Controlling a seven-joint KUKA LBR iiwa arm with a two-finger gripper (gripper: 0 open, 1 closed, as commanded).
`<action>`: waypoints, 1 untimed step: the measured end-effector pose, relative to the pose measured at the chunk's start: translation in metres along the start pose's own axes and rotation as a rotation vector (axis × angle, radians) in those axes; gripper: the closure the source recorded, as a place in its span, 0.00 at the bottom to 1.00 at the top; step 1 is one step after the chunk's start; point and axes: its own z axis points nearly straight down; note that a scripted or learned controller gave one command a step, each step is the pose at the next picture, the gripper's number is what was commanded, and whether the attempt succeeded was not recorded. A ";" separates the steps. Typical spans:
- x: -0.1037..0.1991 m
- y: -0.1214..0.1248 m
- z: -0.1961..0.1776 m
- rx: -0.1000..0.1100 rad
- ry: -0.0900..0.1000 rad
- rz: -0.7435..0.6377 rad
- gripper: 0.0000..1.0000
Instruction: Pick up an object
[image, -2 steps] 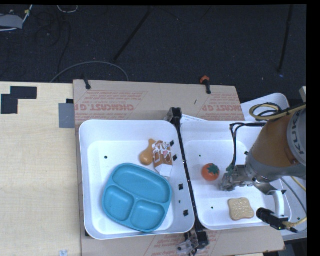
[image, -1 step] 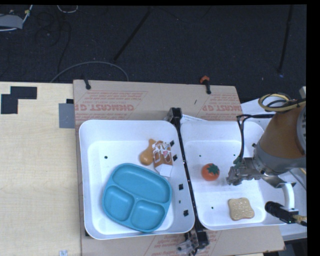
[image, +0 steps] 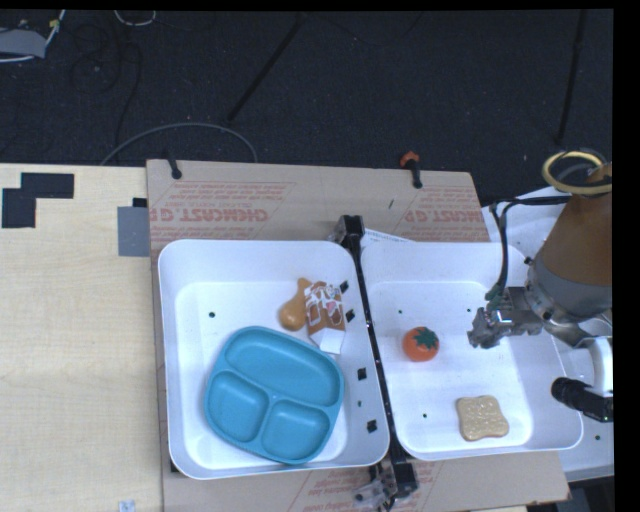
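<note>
The gripper (image: 484, 328) hangs over the right side of the right bin (image: 440, 448), at the end of the grey arm (image: 575, 265) that reaches in from the right; it is small and dark against the white floor, and whether its fingers stand apart or together cannot be told from this slant; nothing shows between them.

The tomato (image: 421, 343), orange-red with a green top, lies on the floor of the right bin, to the left of the gripper and a little lower in the picture; the two are near but apart, with bare white floor between them. The slice of toast (image: 482, 418) lies flat near the front of the same bin, below the gripper in the picture and well clear of it; tomato and toast are apart from each other.

In the left bin (image: 180, 400) a blue divided plate (image: 273, 395) with three compartments fills much of the front; behind it, near the wall shared by the two bins, a tan pear-shaped piece (image: 294, 310) touches a brown and white packet-like thing (image: 325, 306); what that thing is cannot be made out.
</note>
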 end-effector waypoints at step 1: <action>0.000 0.000 -0.042 0.002 0.000 0.000 1.00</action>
